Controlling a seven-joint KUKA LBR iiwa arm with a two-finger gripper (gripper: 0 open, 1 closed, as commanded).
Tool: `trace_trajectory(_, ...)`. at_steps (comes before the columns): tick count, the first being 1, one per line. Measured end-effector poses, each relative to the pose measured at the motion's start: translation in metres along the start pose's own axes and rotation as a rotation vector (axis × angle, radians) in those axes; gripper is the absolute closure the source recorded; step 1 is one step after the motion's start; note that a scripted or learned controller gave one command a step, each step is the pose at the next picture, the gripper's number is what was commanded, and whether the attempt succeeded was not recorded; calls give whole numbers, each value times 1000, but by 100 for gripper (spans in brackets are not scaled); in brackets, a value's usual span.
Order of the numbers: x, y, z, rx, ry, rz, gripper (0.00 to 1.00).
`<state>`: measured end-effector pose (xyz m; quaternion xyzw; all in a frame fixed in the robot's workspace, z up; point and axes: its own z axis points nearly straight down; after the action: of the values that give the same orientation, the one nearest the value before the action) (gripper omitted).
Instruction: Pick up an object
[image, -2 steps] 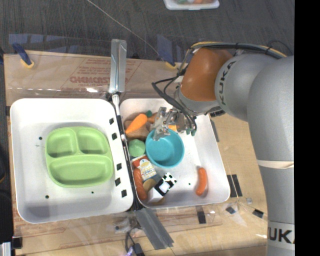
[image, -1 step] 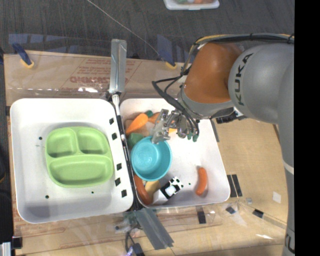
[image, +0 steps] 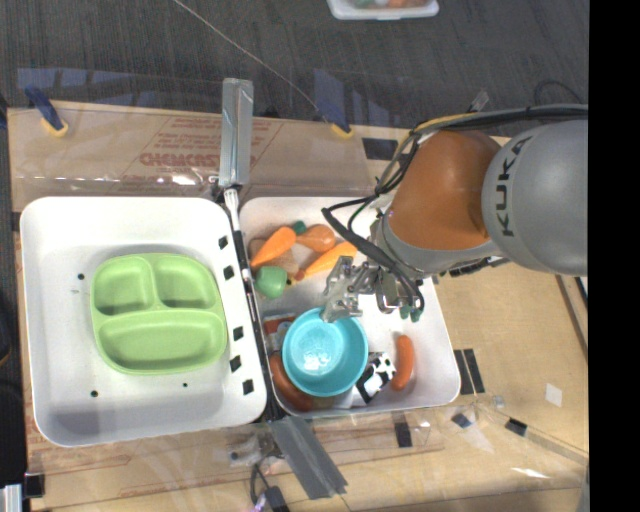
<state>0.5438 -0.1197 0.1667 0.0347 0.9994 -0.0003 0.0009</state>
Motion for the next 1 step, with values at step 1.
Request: trace_trajectory(1, 69, 107, -31, 12, -18, 161, 100)
